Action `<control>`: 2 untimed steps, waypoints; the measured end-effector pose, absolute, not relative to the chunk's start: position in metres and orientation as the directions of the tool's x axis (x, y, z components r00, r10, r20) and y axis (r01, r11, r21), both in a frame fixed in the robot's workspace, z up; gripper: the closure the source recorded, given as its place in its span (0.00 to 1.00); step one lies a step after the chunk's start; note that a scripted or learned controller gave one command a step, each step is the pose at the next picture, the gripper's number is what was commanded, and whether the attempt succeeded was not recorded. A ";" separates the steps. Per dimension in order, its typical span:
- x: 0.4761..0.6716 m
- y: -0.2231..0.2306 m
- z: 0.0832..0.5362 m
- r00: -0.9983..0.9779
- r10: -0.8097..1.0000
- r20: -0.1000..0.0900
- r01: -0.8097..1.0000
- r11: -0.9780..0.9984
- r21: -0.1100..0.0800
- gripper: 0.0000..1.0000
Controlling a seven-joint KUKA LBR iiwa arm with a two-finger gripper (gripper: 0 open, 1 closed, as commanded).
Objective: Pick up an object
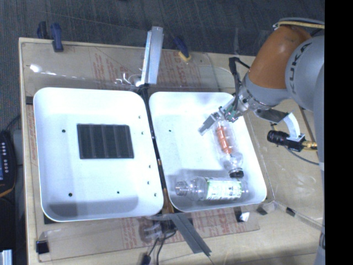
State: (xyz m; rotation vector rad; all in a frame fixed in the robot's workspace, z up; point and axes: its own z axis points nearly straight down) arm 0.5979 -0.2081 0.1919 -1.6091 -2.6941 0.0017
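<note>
In the right bin lie two clear plastic bottles. One holds an orange insert and points its black cap toward the bin's front right. The other, with a green and white label, rests on its side along the front wall. My gripper hangs low over the right bin, just at the far end of the orange bottle, slanted toward the lower left. Nothing can be seen held in it.
The left bin holds a flat dark ridged rectangle. A metal bar stands behind the seam between the bins. Blue clamps grip the bench's far edge. A black cable fitting sits right of the right bin.
</note>
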 end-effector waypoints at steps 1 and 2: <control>0.598 -0.208 0.192 -0.474 0.881 0.002 0.881 0.474 -0.003 0.00; 0.593 -0.196 0.123 -0.416 0.909 0.002 0.909 0.416 -0.003 0.00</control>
